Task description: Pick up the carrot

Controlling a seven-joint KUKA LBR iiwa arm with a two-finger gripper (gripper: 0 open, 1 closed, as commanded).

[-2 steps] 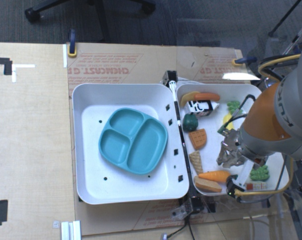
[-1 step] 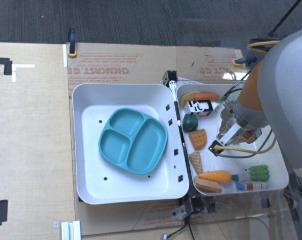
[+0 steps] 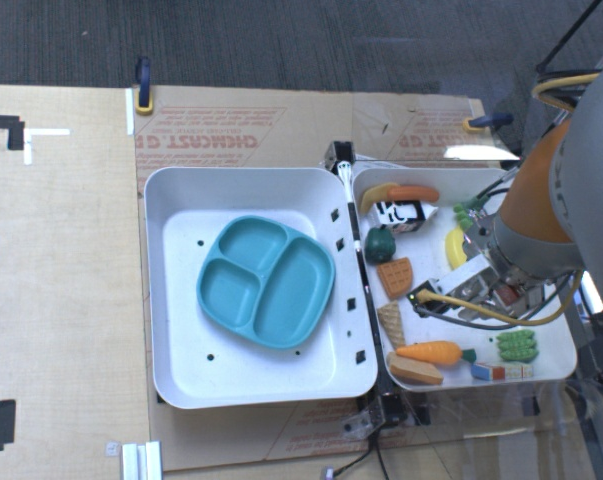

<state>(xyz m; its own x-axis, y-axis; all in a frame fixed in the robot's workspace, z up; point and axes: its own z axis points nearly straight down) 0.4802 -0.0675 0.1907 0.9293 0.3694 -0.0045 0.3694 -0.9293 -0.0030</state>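
The carrot [image 3: 430, 352], orange with a green tip, lies on its side near the front of the right bin [image 3: 556, 370]. It rests just behind a bread slice [image 3: 415, 371]. My gripper [image 3: 481, 291] hangs over the middle of the right bin, behind and to the right of the carrot and apart from it. A yellow cable [image 3: 476, 311] loops beneath the wrist. The grey arm and its orange band [image 3: 537, 198] hide the bin's right side.
The left bin [image 3: 171, 368] holds a teal divided plate [image 3: 266, 280]. The right bin also holds a sausage [image 3: 409, 193], a dark green item [image 3: 380, 243], a waffle [image 3: 395, 276], a cone [image 3: 391, 320], a yellow fruit [image 3: 455, 249], green peas [image 3: 516, 344] and a small block [image 3: 501, 372].
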